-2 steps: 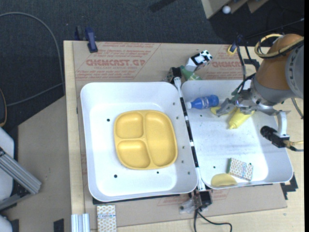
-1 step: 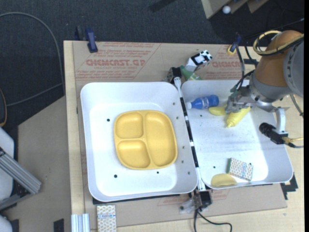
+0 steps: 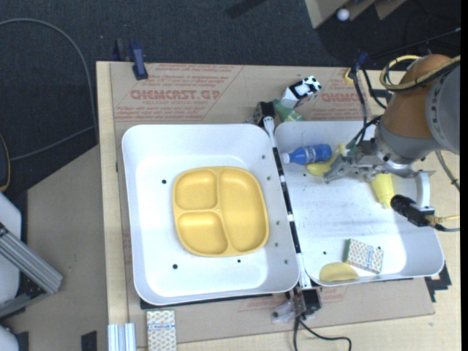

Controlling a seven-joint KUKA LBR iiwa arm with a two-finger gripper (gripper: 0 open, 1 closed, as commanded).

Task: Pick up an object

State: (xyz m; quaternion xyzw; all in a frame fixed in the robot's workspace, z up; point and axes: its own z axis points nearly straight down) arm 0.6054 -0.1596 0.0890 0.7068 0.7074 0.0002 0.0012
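Lying nearest the camera on the desk (image 3: 110,196), just in front of the left bin (image 3: 139,152), is a small patterned packet (image 3: 161,329) whose print is too small to read. That left bin holds a yellow divided plate (image 3: 219,210) with three compartments, resting flat near its middle. Beside it, the right bin (image 3: 420,258) holds several things: at its front edge a yellow lemon-like piece (image 3: 338,273) touches a small patterned sachet (image 3: 364,255). Farther back, a yellow banana-shaped piece (image 3: 382,188) lies by the arm (image 3: 413,115), and a blue bottle (image 3: 308,154) rests on its side near the back wall with another small yellow thing (image 3: 319,170) just beside it. The end effector (image 3: 351,165) sits low over the bin next to the bottle; whether it is open or closed cannot be told. Behind both bins, red lettering on the desk reads "CHEMCAST GP" (image 3: 175,93), and a black-and-white toy (image 3: 303,90) stands at the right bin's back corner.
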